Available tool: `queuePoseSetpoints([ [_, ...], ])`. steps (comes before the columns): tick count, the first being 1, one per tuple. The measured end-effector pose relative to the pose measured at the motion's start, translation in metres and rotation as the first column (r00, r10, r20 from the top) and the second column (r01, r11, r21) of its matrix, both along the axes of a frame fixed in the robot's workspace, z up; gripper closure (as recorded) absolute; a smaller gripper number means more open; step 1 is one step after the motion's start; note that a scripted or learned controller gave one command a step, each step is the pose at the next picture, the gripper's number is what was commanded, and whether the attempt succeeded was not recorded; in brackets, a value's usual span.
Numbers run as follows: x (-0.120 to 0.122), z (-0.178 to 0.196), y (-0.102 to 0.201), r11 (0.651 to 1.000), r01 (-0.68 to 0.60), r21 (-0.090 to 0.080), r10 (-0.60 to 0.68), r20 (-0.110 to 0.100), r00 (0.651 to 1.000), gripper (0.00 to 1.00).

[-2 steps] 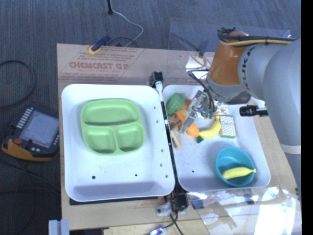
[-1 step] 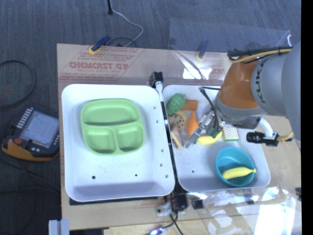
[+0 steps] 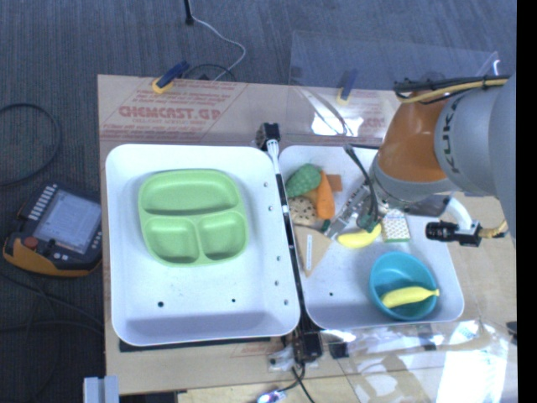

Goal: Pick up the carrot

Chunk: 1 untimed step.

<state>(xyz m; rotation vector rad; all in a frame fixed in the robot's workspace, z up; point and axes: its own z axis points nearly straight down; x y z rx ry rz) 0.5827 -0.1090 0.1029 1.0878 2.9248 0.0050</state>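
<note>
Gripper (image 3: 351, 217), jaw state can't be told, is poised just right of carrot (image 3: 324, 197); approach step, leftward shift needed.

Fixed overhead camera, slanted over both bins (image 3: 201, 309)

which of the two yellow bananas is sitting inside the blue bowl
The banana at the right bin's near corner lies in the blue bowl. The other banana lies on the bin floor by the gripper.
</note>
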Motion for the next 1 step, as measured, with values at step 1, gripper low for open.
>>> queuePoseSetpoints([
  [1,-0.0064,0.0852,0.0771,0.992,0.123,0.006,-0.123,-0.011,0.992,1.0],
])
